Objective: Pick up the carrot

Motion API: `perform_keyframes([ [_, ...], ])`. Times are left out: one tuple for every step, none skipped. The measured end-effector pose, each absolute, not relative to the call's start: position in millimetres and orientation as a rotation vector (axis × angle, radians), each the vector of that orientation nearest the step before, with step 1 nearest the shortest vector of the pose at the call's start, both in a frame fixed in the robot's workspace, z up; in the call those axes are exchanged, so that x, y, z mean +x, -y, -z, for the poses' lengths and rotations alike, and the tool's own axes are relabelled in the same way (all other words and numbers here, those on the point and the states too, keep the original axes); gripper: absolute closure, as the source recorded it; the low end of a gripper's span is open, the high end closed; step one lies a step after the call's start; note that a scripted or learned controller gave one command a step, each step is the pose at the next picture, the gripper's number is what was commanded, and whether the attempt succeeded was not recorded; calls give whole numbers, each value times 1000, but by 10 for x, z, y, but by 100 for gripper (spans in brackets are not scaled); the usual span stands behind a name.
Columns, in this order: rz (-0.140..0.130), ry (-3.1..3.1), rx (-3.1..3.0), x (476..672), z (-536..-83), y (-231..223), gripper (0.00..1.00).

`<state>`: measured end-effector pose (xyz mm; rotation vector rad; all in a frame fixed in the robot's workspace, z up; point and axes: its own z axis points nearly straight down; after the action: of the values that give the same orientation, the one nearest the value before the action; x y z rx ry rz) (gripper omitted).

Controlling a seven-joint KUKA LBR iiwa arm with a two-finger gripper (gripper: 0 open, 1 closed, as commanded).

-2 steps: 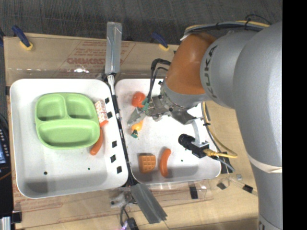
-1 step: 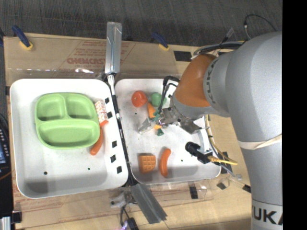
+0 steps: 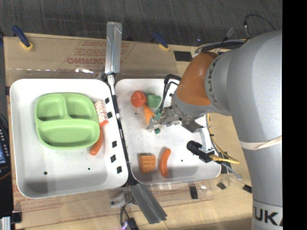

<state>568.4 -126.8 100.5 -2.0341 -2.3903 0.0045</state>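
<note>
The carrot (image 3: 148, 112) is a short orange piece lying in the right bin (image 3: 192, 169), its upper end against a green leafy bit (image 3: 154, 100). My gripper (image 3: 155, 124) hangs low over the bin floor, right at the carrot's lower end, and touches it or nearly does. The grey arm with its orange band reaches in from the right and hides the bin's right part. From this angle nothing can be made out held in the gripper.
A red-orange tomato (image 3: 138, 98) sits just left of the green bit. A waffle piece (image 3: 147, 162) and an orange sausage (image 3: 165, 162) lie near the right bin's front. The left bin (image 3: 29, 176) holds a green divided plate (image 3: 67, 120), a pink-white snack (image 3: 100, 110) and another sausage (image 3: 97, 143).
</note>
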Motion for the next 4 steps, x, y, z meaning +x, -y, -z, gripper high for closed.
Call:
perform_keyframes([
  [3,2455,-1960,6173,-1933,427,100],
  [-3,2156,-2284,6500,-1916,369,100],
  [-7,2204,-2232,6416,-1905,233,100],
  [-4,2644,-1690,6106,-2303,293,100],
])
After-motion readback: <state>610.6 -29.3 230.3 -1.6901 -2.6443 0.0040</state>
